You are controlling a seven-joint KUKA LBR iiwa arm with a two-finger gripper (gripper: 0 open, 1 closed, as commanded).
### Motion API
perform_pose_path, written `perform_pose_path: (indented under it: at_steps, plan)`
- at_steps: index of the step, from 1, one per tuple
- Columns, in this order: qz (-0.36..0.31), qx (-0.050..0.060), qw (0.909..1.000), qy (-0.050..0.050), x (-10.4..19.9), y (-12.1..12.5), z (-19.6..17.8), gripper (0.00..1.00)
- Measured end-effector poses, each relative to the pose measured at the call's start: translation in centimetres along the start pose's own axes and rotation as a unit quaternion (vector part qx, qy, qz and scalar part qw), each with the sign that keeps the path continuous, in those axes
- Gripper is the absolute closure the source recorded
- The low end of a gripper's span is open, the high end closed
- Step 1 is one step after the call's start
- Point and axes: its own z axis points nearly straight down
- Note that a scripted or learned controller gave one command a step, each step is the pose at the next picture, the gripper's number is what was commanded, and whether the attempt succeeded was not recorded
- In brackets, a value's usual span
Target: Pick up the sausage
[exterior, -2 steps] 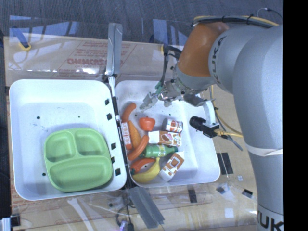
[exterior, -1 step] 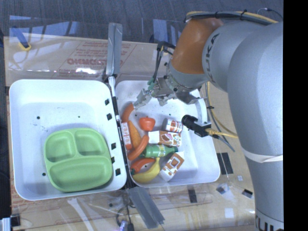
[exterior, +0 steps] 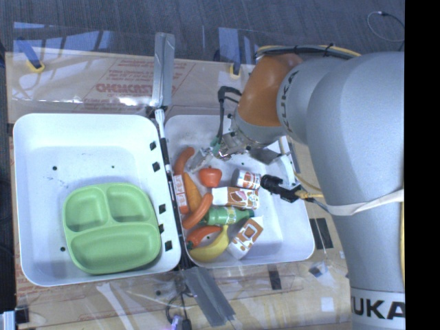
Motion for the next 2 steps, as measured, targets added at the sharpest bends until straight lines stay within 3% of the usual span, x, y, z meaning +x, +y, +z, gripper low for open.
perform_pose_path:
  at_steps: [1,2]
  plan:
    - [-0.002,-0.001,1.0,0.0,0.02,0.1,-1.1,1.0]
    - [-0.002,-0.001,1.0,0.0,0.03,0.1,-1.1,0.0]
